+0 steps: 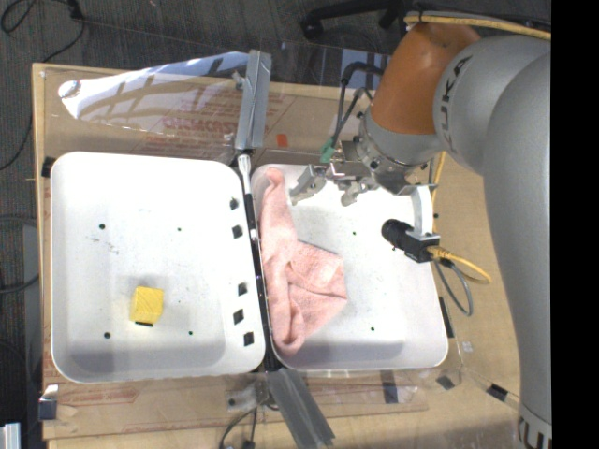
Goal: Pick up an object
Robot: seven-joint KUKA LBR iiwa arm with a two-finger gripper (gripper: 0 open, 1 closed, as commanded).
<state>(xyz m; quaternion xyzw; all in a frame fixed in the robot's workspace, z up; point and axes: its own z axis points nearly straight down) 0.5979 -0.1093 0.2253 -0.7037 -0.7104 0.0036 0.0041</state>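
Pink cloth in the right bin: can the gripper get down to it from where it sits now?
Probably yes. The gripper hovers over the right bin's far end, beside the pink cloth's upper end, fingers spread. Nothing lies on the cloth or between them. It hugs the bin's left wall, which could crowd one finger.

The counter (84,405) is a tan wooden board carrying 2 shallow white bins side by side, their inner rims touching along a metal divider (251,101). The left bin (140,195) and the right bin (393,335) cover most of it; bare wood shows around the edges.
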